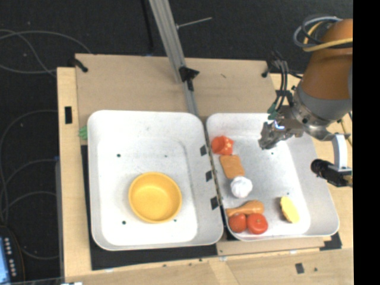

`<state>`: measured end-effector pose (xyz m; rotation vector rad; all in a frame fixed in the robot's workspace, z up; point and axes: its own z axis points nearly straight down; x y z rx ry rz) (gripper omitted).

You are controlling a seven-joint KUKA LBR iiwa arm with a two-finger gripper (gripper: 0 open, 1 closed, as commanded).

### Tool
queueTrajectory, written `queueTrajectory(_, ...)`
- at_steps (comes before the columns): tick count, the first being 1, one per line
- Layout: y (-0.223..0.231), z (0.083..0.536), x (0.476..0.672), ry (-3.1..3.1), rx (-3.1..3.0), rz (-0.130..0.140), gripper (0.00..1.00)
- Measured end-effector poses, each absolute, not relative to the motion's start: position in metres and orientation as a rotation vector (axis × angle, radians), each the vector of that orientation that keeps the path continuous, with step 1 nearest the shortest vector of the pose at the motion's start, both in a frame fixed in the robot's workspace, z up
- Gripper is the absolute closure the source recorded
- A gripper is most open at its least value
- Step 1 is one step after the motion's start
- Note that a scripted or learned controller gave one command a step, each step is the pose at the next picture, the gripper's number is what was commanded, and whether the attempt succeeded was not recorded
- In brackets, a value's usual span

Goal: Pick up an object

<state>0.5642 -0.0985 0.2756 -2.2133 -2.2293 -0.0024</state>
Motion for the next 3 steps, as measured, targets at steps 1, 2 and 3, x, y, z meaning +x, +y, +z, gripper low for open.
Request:
queueTrajectory(1, -0.047, 0.279, 0.553, -2.225, -2.217, -0.002, 1.0)
queueTrajectory(2, 0.006, 0.279, 0.539, -2.225, -2.217, -0.002, 1.0)
queueTrajectory(3, 0.051, 0.258, 0.53, -2.227, -2.215, 0.001, 1.0)
